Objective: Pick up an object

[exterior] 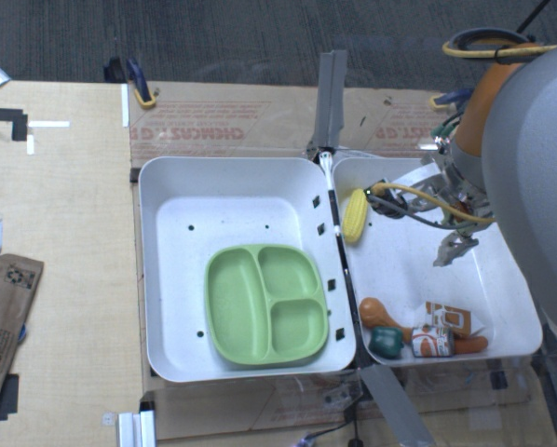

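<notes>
We're looking down on both bins, and the arm [530, 156] reaches in from the right, its gripper [455, 247] hanging over the open floor of the right bin [516, 277]. How the jaws stand we cannot tell; the tip is small and tangled up with its cables, and we see nothing caught in it.

The candidates sit well apart from it. A yellow corn cob [355, 215] leans against the left wall of the right bin, right at the divider. Down at the near edge there's a cluster: an orange drumstick-like toy [379, 314], a dark green piece [386, 343], a small red-and-white can [433, 343] and a little orange carton [449, 318], all packed together, some touching. The left bin [167, 250] holds a green divided plate [265, 303].

Here's our worry. As the gripper hangs now, a straight descent would meet bare bin floor and close on nothing. Go for the corn, and the wall crowds one finger, so it may roll away or get pinched against the side. Go for the near cluster, and the fingers could land across two items, nudge them apart, or lift one that slips off. That can looks round and likely to squirt out.
</notes>
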